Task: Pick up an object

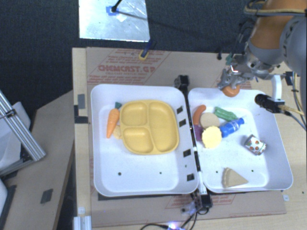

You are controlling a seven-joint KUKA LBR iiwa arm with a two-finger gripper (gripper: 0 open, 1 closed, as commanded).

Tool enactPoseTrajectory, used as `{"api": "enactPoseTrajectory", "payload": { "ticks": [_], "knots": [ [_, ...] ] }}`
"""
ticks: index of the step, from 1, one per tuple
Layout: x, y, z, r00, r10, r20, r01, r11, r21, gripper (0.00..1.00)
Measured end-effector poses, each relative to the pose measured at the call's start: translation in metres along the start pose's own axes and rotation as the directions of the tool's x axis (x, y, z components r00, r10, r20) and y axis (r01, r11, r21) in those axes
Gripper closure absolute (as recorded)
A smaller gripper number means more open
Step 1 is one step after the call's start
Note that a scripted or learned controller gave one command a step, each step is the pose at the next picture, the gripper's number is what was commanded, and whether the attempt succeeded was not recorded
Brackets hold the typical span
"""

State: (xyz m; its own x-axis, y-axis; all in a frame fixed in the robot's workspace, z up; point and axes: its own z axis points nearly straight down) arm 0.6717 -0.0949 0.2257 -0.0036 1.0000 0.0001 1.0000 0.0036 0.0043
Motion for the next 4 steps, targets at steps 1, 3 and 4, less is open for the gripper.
{"api": "enactPoseTrajectory", "payload": {
  "ticks": [1, 3, 4],
  "knots": [
    [0.043, -0.022, -0.01, 1.0, -0.005, -0.001, 0.005, 1.0, 0.002, 1.0],
    [0.127, -0.073, 0.011, 1.0, -0.004, -0.002, 0.004, 1.0, 0.007, 1.0],
    [0.147, -0.096, 0.008, 1.0, -0.003, -0.001, 0.003, 1.0, 0.006, 1.0]
  ]
}}
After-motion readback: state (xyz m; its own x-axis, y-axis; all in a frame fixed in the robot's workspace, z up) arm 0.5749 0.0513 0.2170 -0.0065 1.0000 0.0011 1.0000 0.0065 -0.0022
